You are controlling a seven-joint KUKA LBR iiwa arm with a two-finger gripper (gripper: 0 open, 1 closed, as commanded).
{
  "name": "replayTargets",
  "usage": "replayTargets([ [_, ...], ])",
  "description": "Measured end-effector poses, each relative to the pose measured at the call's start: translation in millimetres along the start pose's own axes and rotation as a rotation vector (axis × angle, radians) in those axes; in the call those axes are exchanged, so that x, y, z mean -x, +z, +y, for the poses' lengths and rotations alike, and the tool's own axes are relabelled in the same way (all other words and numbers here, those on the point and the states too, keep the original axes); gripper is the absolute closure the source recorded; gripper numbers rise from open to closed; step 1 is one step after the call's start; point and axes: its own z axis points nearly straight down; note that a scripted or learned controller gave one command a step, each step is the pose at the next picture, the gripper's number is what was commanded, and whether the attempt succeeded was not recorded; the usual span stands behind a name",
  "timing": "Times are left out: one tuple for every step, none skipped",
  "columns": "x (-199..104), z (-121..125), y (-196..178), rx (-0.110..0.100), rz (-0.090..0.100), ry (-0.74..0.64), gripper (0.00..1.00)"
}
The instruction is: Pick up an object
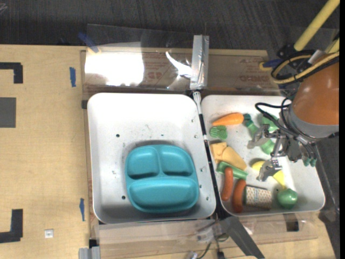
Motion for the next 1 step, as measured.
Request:
replayTargets([
  [-24.8,14.8,98.8,0.0,-0.008,0.109,0.0],
])
